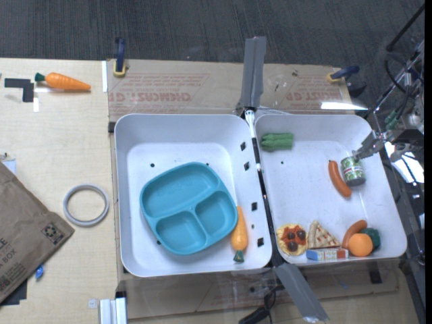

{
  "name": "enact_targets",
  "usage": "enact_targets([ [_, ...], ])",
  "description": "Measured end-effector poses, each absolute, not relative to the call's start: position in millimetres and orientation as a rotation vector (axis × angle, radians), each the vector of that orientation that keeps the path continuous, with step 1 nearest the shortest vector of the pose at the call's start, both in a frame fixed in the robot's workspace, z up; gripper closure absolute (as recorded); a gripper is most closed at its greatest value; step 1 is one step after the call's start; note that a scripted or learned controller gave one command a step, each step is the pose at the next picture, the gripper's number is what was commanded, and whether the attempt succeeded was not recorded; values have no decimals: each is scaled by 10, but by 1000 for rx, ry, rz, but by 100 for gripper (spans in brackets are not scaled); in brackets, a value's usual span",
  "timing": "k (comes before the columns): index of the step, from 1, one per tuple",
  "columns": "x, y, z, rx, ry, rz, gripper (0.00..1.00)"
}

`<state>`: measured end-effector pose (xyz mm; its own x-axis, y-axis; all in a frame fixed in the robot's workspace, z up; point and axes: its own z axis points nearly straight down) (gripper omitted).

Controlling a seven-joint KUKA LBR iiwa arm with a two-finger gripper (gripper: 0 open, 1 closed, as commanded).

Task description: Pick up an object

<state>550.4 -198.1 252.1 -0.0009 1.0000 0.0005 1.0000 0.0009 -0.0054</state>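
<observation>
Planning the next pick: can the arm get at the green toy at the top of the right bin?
Probably yes. The green toy lies alone on bare floor in the right bin, nothing stacked on or touching it, though it sits close to the bin's back wall.

An orange toy carrot [64, 82] is lying on the wooden bench, well off to the upper left of the left white bin [135, 133]. A black L-shaped piece [20, 86] is sitting further left of the bin than the carrot. A grey ring [86, 188] is lying flat near the bin's left wall. A brown cardboard box [23, 231] is resting beyond the ring. A cardboard sheet [175, 86] with red lettering is lying behind the bin, and a blue clamp [120, 56] is gripping the sheet's left corner.
</observation>
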Motion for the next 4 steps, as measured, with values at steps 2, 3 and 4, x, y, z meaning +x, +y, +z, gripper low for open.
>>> enact_targets([
  [2,5864,-1911,905,-1967,-2448,1,0],
  [3,5893,-1939,1038,-1978,-2451,-3,100],
  [4,5562,-1170,905,-1984,-2434,2,100],
])
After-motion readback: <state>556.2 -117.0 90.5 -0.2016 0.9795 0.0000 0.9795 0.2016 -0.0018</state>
